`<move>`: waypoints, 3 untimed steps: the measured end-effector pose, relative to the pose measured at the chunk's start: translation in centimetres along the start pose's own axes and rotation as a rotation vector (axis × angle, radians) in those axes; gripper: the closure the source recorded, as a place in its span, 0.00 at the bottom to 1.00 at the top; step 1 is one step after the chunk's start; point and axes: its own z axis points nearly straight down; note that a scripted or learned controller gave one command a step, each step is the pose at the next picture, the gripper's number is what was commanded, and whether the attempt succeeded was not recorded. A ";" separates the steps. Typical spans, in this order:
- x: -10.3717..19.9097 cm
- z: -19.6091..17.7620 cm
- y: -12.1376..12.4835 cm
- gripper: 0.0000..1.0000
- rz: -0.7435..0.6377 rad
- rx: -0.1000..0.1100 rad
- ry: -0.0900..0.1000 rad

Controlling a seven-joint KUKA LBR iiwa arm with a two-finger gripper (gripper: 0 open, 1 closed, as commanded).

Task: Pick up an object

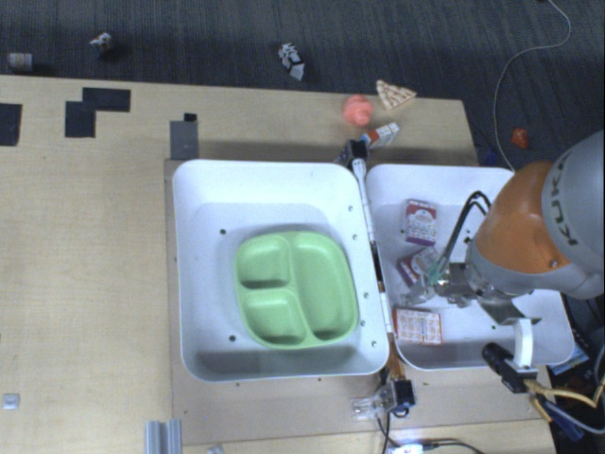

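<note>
Reaching into the right bin (pixel 558 343) for something to lift.

I hung low over the right bin, my jaws (pixel 437 277) down among the small packets, though I could not tell whether they were parted or closed, nor whether anything sat between them. A red-and-white box (pixel 420 221) lay toward the far wall, a purplish packet (pixel 410 270) just beside my tip, and a flat red-patterned card (pixel 418 326) near the front wall; all loose and apart, which I judged left room to close on one. Their printing was too small to read. The left bin (pixel 198 282) held a green tray (pixel 295 288), three wells, lying flat. A pink ball (pixel 357 110) sat on the worktop (pixel 85 282).
</note>
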 end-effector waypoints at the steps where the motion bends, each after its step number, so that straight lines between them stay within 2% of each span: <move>1: 0.1 -1.0 0.2 1.00 -0.003 -0.004 0.000; 2: 0.1 -1.0 0.2 0.00 -0.003 -0.004 0.001; 3: -0.2 1.2 -0.3 0.00 0.001 0.009 0.003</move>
